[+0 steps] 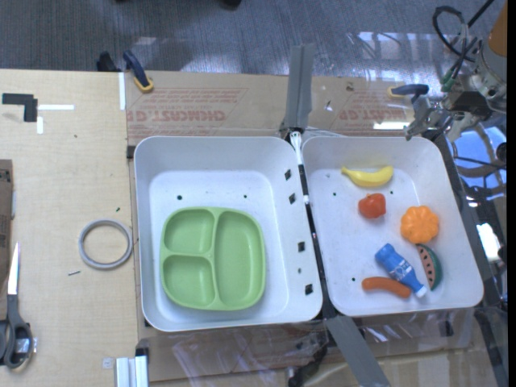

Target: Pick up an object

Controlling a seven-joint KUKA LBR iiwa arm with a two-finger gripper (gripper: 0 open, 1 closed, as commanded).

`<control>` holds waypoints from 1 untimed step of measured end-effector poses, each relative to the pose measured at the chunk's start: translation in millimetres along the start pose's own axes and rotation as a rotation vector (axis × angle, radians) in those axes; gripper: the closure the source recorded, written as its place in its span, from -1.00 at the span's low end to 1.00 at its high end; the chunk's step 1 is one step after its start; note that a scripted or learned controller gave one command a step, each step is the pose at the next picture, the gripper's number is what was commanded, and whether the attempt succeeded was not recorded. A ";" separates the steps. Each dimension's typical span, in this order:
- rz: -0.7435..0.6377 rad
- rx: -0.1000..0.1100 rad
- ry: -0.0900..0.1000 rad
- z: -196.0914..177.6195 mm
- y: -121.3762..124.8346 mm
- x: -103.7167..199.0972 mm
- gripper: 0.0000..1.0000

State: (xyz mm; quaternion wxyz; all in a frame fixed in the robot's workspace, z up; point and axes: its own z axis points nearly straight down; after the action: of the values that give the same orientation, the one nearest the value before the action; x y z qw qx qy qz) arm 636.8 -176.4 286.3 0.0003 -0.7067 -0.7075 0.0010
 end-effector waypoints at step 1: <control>0.003 0.001 0.001 160.1 -37.0 -24.1 -1.00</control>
State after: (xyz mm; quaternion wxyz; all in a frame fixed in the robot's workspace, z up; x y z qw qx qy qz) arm 599.6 -200.8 126.4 0.0008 -0.7079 -0.7063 0.0009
